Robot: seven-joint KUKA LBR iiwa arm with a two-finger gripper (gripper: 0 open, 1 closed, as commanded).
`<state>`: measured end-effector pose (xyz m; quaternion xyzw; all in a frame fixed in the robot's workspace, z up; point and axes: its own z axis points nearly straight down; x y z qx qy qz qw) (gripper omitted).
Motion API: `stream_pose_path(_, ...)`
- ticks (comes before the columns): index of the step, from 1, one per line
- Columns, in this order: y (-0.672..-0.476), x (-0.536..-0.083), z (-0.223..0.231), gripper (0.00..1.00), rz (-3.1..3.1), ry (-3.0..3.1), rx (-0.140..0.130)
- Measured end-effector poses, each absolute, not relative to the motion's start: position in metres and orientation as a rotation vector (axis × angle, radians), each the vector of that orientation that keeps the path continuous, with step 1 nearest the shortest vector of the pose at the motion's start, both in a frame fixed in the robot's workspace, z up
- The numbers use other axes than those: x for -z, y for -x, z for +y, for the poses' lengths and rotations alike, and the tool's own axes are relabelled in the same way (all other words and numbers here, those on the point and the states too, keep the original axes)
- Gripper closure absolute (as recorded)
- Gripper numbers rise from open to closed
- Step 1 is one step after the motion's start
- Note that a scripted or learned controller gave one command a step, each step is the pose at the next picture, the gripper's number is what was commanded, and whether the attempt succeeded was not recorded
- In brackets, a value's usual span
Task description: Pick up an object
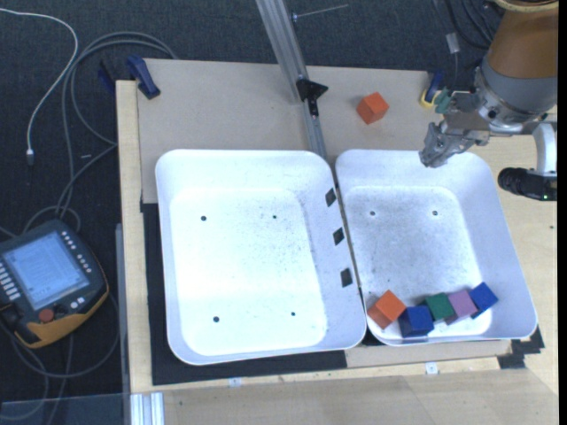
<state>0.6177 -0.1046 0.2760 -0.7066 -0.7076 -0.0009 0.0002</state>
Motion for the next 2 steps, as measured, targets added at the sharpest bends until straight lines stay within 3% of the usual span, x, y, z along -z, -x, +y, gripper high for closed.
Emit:
stream_pose_path(1, -0.637, -0.21, -0.037, 1.0, -2.224, 2.207, -0.004)
stream_pose_path(2, -0.616, -0.263, 0.042, 1.0, -2.233, 2.211, 0.011)
